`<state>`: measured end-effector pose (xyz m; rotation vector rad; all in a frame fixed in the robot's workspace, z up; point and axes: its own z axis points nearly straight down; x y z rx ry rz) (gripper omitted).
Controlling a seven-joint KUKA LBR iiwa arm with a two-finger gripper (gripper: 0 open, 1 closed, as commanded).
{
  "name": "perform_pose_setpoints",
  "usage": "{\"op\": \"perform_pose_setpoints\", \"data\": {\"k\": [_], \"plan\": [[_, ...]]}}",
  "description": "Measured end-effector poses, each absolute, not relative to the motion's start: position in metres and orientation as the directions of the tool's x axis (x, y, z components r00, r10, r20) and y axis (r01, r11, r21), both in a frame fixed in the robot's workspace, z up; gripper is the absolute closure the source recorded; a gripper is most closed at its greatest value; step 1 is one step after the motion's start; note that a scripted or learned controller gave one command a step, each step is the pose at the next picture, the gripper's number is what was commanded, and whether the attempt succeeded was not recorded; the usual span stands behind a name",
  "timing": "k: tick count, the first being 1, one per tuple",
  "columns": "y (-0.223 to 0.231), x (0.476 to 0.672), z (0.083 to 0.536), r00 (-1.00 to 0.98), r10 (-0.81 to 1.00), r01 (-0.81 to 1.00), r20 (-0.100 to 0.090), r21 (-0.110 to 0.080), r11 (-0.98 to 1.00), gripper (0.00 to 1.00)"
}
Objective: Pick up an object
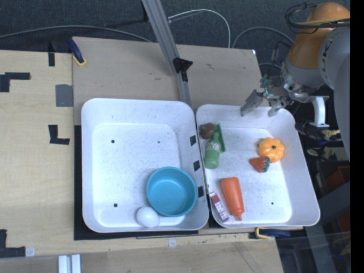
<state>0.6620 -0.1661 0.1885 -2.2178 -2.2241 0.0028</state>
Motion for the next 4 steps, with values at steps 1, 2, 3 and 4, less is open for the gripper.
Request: {"op": "perform_pose_setpoints", "data": {"k": [1,2,3,4], "plan": [[-0.166,0.662,0.189,-0.002,1.000,1.000,-0.001,-0.002,0.002,0.00],[-0.162,0.660,0.144,-0.003,1.000,1.000,-0.001,-0.005,0.003,0.00],[-0.160,0.658,0.090,-0.003,1.000,1.000,-0.001,-0.007,0.003,0.00],[-0.160,0.660,0.104,-0.005,1.000,1.000,-0.002,-0.002,0.005,1.00]]}}
